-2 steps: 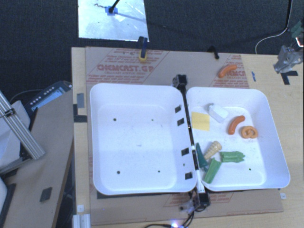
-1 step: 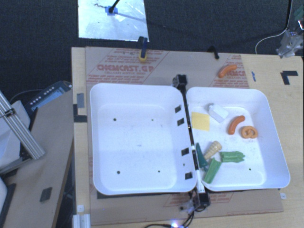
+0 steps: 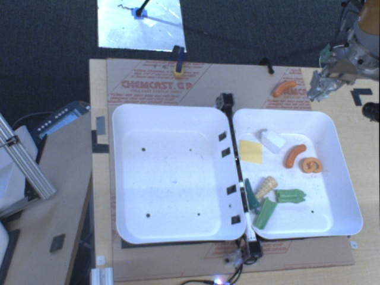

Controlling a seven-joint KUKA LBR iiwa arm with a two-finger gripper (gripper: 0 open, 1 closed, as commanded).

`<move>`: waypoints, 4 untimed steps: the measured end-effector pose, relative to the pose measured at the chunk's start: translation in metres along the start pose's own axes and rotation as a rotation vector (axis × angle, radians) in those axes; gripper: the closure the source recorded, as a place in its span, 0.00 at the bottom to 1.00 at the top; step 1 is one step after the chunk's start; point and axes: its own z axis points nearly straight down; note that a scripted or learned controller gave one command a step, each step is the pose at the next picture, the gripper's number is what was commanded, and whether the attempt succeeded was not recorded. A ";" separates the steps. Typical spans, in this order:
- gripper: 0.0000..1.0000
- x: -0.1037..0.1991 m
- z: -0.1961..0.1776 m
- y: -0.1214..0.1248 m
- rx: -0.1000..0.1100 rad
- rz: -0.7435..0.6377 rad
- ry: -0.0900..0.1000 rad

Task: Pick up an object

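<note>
Under the bench lies dark carpet, and two white bins [image 3: 172,117] sit side by side on printed board. Beyond the right bin's far corner, just past an orange sausage [image 3: 284,88] on the board, hovers the gripper [image 3: 316,92]; its grip cannot be judged.

I see my arm [image 3: 363,37] past the far right corner of the right bin [image 3: 332,129]: grey metallic wrist housing, an orange band [image 3: 367,18] just above it. Gripper [image 3: 316,92] is pale grey metal, small greenish part on its side. Finer detail is blurred.
</note>
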 end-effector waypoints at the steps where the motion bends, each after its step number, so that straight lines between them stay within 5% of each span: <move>1: 1.00 0.060 -0.012 0.033 -0.011 -0.003 -0.002; 2: 1.00 0.128 -0.067 0.009 -0.013 -0.003 0.000; 4: 1.00 0.199 -0.170 -0.100 -0.012 -0.001 0.000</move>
